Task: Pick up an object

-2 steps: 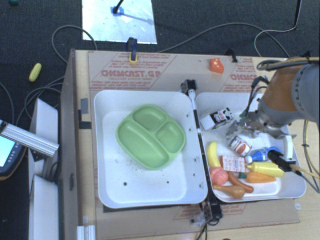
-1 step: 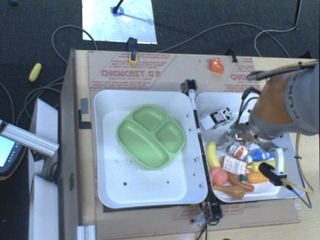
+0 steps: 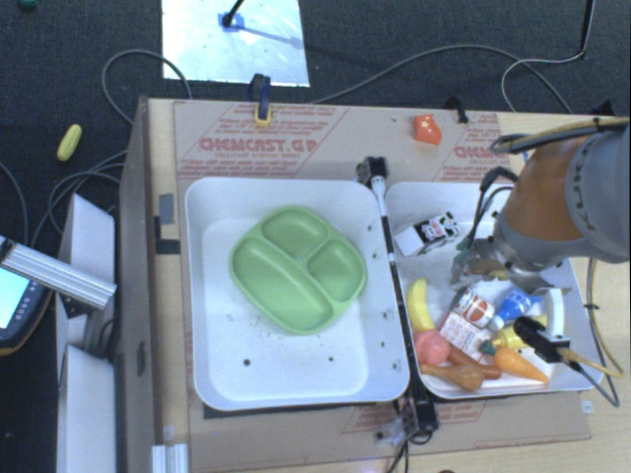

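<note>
**Bench stock, counted**

- White bins: two, side by side. We list the left bin (image 3: 212, 363) and the right bin (image 3: 414, 200).
- Green plate (image 3: 298, 268): one, with three compartments. It lies flat in the middle of the left bin.
- Gripper (image 3: 477, 267): one, low over the right bin, just toward 11 o'clock from the bin's centre. Whether the jaws are open or closed we cannot tell, and we see nothing held in them.
- Things to pick, all in the right bin:
  - Black-and-white toy (image 3: 437, 230): one, at 10 o'clock, apart from the rest.
  - Banana (image 3: 421, 304): one, at 9 o'clock, beside the bin's left wall.
  - Pink ball (image 3: 431, 346): one, at 8 o'clock, touching the banana's lower end.
  - Carrots: two. One carrot (image 3: 461, 372) is at 7 o'clock and the other carrot (image 3: 519, 364) is at 5 o'clock.
  - Red-and-white packet (image 3: 470, 317): one, at 6 o'clock from the gripper and close under it.
  - Blue bottle (image 3: 513, 306): one, at 4 o'clock from the gripper.
- Orange piece (image 3: 426, 129): one, on the bench outside the bins, at 12 o'clock from the right bin.
</note>
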`<action>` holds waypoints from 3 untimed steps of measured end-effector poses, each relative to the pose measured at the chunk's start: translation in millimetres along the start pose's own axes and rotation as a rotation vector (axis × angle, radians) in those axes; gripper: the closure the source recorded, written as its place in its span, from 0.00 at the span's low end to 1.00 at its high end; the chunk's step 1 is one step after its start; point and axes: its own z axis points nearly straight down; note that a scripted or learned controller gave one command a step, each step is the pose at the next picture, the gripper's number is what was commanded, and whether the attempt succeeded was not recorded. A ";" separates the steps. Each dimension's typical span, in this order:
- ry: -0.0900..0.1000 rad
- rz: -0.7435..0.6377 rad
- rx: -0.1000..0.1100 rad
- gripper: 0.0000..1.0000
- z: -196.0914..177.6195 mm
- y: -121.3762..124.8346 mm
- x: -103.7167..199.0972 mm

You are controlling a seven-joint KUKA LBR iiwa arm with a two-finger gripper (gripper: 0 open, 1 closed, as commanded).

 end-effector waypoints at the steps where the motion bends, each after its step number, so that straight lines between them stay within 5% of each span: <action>1: 0.000 0.000 0.001 0.00 0.1 -0.1 0.0; 2: -0.002 -0.001 -0.003 0.00 -89.9 87.7 -21.3; 3: 0.001 0.002 0.003 0.00 11.3 43.3 -2.3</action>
